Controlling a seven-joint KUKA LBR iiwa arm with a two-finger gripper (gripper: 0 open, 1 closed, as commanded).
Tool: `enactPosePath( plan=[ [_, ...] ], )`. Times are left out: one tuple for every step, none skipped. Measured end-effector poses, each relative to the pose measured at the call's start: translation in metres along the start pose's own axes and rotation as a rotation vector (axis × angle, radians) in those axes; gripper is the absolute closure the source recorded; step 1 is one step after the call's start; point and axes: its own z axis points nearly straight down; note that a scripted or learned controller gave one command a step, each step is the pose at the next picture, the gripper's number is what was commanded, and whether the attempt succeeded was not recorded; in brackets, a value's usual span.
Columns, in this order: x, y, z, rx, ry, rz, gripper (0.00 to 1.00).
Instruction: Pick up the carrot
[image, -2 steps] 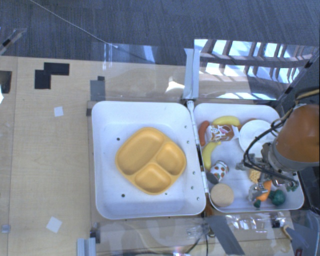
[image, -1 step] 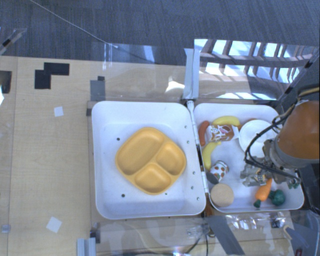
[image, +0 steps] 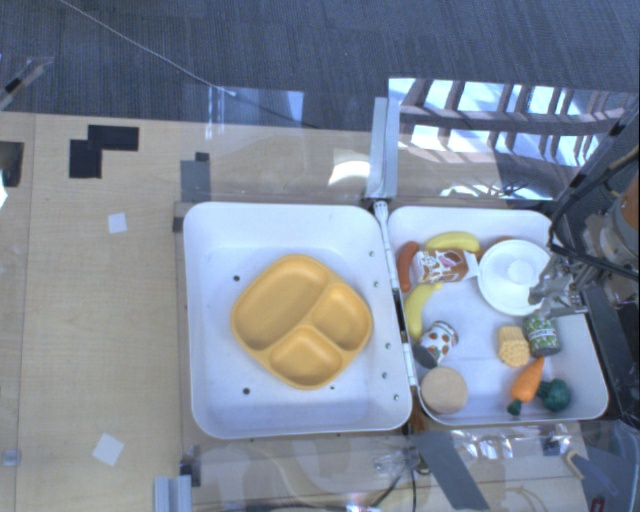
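Carrot, lower right, looks light, rigid, slick; we'd grip its thick orange middle; can't tell gripper state.

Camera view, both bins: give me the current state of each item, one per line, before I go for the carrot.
Carrot: lying loose in the right bin, beside the broccoli.
Gripper: over the white bowl's right rim, carrying nothing visible.
Yellow tray: flat in the left bin, compartments bare.
Banana: lying under a small carton.
Small can: upright.
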Motion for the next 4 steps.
enactPosePath(
  plan=[
    [0.001,0.001,0.003,-0.003,0.006,-0.001,0.00],
    [0.020,-0.013,0.134,0.000,0.000,0.082,0.00],
    [0.017,-0.012,0.122,0.000,-0.004,0.077,1.00],
    [-0.030,0.098,0.034,-0.007,-0.001,0.037,1.00]
  ],
)
